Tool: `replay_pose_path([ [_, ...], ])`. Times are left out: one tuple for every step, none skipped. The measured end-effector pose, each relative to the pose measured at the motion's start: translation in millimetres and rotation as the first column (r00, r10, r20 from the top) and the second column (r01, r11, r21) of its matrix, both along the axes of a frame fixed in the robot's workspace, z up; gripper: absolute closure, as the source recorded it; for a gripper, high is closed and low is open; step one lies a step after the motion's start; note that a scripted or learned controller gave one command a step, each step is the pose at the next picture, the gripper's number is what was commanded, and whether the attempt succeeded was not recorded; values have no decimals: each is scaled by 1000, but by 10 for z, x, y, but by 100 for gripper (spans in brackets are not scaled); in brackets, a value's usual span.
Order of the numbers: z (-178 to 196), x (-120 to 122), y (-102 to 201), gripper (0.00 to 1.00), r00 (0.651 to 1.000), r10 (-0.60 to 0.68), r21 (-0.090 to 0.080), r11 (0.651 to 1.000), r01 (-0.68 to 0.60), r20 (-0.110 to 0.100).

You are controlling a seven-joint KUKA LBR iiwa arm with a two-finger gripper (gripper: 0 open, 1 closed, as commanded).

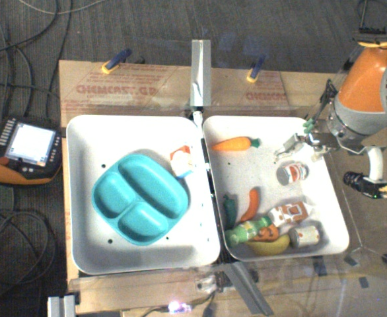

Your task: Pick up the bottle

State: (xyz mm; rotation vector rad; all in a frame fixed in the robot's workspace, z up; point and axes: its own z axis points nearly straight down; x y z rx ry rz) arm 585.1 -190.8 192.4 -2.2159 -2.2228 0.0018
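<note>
We count two white bins. The left bin (81,197) holds one teal divided tray (140,197) and one small red-and-white item (181,160). The right bin (335,210) holds one carrot (233,144), two cans (292,173) (305,235), one orange chili (249,204), one dark green vegetable (229,208), one banana (271,246), one red-and-white carton (290,212) and one bottle (249,232).

The bottle lies on its side at the lower centre of the frame, green with an orange band, touching the banana.

The gripper (291,147) hangs above the right bin's upper part, fingers spread, gripping nothing.
</note>
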Motion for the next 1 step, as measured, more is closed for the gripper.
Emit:
replay_pose_path([
  [-678,-382,594,0,991,-135,-1,991,135,-2],
])
